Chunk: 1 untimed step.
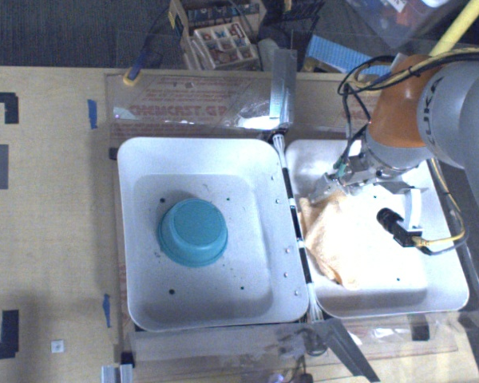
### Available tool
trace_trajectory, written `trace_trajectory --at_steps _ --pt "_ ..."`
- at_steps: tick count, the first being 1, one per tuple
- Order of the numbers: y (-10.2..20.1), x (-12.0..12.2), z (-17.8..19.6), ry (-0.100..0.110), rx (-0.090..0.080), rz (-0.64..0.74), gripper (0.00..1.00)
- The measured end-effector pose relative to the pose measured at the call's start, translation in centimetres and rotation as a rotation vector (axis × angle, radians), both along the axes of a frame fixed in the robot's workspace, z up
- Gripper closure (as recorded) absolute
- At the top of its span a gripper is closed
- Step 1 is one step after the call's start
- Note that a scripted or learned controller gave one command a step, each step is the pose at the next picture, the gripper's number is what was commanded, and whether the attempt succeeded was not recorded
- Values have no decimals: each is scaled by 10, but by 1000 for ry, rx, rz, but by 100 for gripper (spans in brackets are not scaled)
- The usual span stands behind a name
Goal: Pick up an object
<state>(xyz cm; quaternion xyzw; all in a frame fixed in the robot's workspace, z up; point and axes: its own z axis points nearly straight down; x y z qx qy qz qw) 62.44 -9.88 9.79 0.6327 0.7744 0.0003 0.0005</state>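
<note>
Reaching in from the right, the grey arm with its orange band hangs low over the right bin (pixel 451 294), and the gripper (pixel 341 174) sits near that bin's upper left corner, close to the divider between the two bins. Whether it is released or clenched cannot be told from this angle, since the wrist and its cabling cover the tip. Nothing can be seen gripped.

Just below the gripper lies a crumpled tan cloth (pixel 335 242), spread along the left side of the right bin and touching its left wall. Its upper edge comes up to the gripper, so this looks like the object being gone for. A small black part (pixel 393 223) mounted off the wrist, with a yellow cable trailing from it, hangs over the bin's middle.

The left bin (pixel 136 166) holds a teal bowl (pixel 193 231), upside down and left of centre, well apart from the arm.

My reading is that the step in hand is the descent or the grasp itself on the cloth, with no lift begun. The next move calls for a firm pinch on a raised fold, then a straight rise. Soft fabric may slip or drag, and the bin wall beside it leaves little room.
</note>
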Motion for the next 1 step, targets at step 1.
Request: trace_trajectory --at_steps 1 --pt "-2 1 11 -4 -1 -3 100"
